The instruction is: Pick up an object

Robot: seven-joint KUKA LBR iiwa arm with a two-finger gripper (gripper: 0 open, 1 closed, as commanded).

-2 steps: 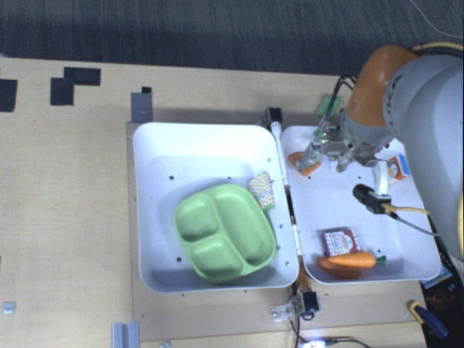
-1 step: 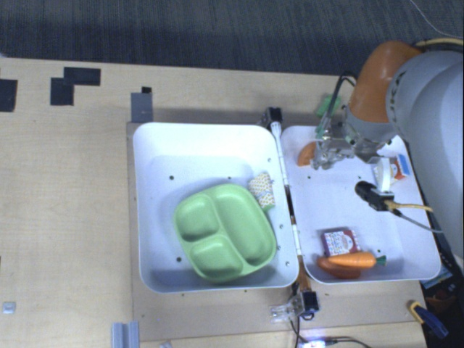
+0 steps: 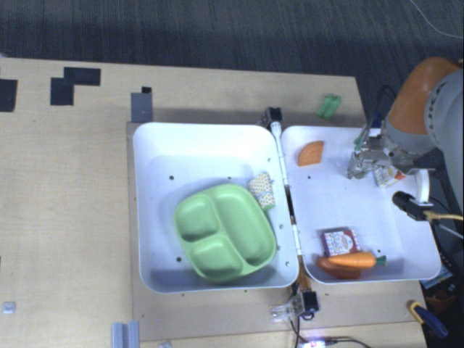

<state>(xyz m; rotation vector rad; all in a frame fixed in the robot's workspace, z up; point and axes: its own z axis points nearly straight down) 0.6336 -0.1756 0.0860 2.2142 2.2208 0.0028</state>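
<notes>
In the right bin [image 3: 406, 230] lie an orange wedge-shaped piece [image 3: 312, 153] at the far left corner, a small red and white packet [image 3: 338, 241] near the front, and a carrot [image 3: 350, 262] just in front of the packet. My gripper [image 3: 361, 168] hangs over the far right part of this bin, to the right of the orange wedge and apart from it. I see nothing held in it. The left bin [image 3: 156, 194] holds a green divided plate [image 3: 225, 230] and a small patterned pad [image 3: 262, 189] at the plate's far right edge.
A small green object [image 3: 328, 106] lies on the bench behind the right bin. The grey arm with its orange band [image 3: 428, 96] comes in from the right over the bin's far corner. Black clips sit on the divider between the bins.
</notes>
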